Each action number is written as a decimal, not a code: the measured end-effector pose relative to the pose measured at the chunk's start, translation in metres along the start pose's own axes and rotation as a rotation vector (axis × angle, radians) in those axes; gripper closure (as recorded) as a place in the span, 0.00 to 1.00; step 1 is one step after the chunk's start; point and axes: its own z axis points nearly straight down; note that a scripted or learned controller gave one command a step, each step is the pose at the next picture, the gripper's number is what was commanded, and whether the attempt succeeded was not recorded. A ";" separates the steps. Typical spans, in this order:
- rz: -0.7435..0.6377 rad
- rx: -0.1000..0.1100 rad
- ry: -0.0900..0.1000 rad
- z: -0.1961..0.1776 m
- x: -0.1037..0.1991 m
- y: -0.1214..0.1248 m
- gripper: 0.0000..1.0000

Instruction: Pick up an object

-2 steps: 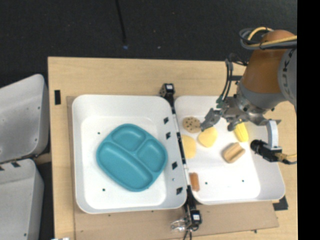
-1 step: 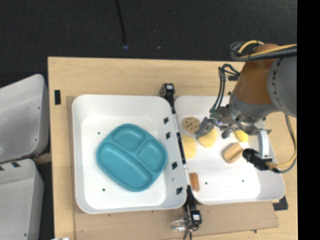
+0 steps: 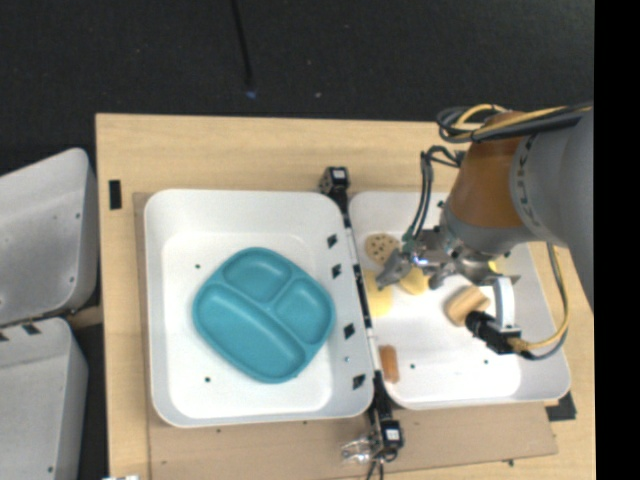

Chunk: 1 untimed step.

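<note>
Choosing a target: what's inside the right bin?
In the right bin: a round cookie, yellow piece, tan cylinder, orange stick. The arm covers the bin's far part.

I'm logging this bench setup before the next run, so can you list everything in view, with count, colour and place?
Bench: one, light wood, bearing both bins.
Bins: two, white, side by side; left bin, right bin.
Divided plate: one, teal, lying in the left bin.
Round cookie-like piece: one, tan with dark spots, upper left of the right bin.
Yellow piece: one, right bin, by the gripper.
Tan cylinder: one, right bin, under the arm.
Orange-brown piece: one, lower left of the right bin.
Arm: one, grey with orange band, reaching in from the right.
Gripper: one, low over the right bin.
</note>
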 end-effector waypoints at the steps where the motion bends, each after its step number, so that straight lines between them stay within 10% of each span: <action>1: 0.007 -0.006 0.000 -0.013 -0.002 0.001 1.00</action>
